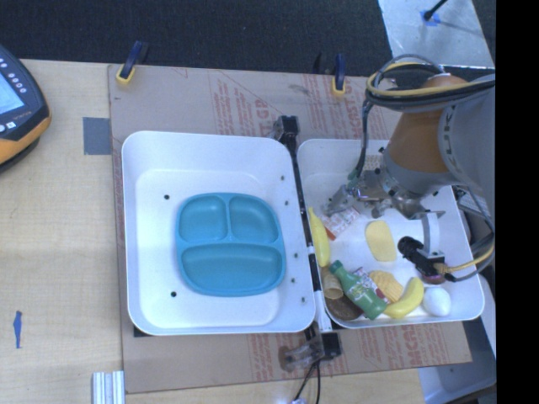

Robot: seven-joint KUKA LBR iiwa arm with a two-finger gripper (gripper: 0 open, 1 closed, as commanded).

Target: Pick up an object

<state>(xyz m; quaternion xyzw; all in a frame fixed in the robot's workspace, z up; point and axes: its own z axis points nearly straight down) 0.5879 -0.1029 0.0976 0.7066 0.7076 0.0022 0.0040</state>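
The grey arm with its orange band [418,137] reaches in from the right and bends down over the far part of the right-hand shallow white plastic bin [472,297], its wrist pointing straight down so that the metal pincer [376,194] hangs low inside that bin; whether the pincer is wide or narrow I cannot tell, since the wrist hides it from above. Black and yellow cables loop over the arm. Beneath everything lies a pale wooden bench [59,251] topped with a brown cardboard sheet [210,99] printed in red and held by yellow and blue clamps, with dark floor beyond. Well to the left of the pincer sits the left-hand white bin [143,225], smooth and round-cornered, holding a blue three-compartment plastic plate [229,244]. The loose things cluster just in front of the pincer and toward the camera: a pale yellow block [380,241] closest, a crumpled clear wrapper [341,221] to its left, then a green bottle with a printed label [358,289], a curved yellow banana [406,299], and a small white egg-shaped ball [437,300] nearest the front wall.
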